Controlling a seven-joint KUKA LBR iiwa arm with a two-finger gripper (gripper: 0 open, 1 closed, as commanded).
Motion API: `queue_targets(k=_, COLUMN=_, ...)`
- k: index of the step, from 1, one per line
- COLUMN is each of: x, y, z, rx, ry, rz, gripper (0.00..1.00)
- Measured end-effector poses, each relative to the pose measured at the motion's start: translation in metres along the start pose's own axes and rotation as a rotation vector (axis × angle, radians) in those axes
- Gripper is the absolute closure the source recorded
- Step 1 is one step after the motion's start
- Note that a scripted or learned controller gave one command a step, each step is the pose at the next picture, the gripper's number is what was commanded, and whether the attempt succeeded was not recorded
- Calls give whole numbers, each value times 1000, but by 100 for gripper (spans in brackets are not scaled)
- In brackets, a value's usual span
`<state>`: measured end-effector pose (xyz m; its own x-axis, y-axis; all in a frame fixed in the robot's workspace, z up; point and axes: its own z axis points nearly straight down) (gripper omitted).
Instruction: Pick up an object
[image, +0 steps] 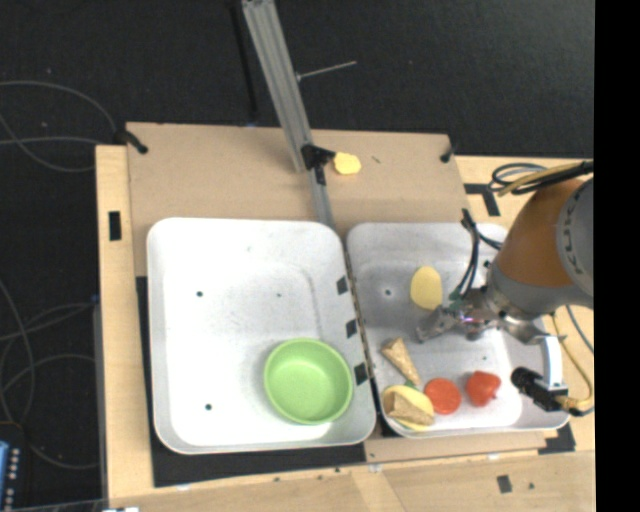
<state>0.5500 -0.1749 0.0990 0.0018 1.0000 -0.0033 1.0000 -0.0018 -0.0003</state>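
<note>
The gripper hung low in the right bin; whether its jaws were spread or pressed together could not be told. Just above them lay a yellow lemon-like piece, long axis roughly up-down. Below-left sat a tan wedge, pointing up-left, with a yellow-tan chunk, a red tomato and a red piece. The left bin held a green bowl.
</note>
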Motion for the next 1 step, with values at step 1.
queue_targets(k=1, x=0, y=1, z=-13, rx=-5, ry=2, rz=4, gripper=100)
